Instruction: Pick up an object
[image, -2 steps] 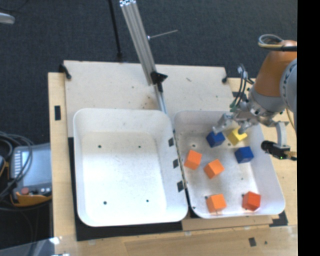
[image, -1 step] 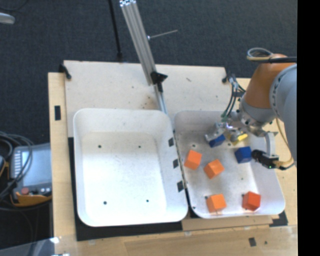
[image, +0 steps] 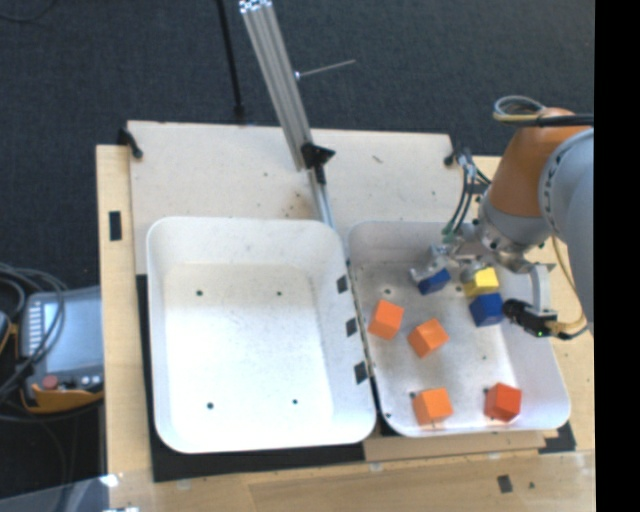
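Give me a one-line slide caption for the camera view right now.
KUKA arm's gripper low over the right bin among blue, yellow and orange blocks; nothing visibly grasped.

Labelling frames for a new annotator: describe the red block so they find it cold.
Start at the right bin, the one the arm reaches into. Go to its near right corner: the red block sits there, beside an orange block on its left. It is the sole red block; the neighbours are orange, blue or yellow.
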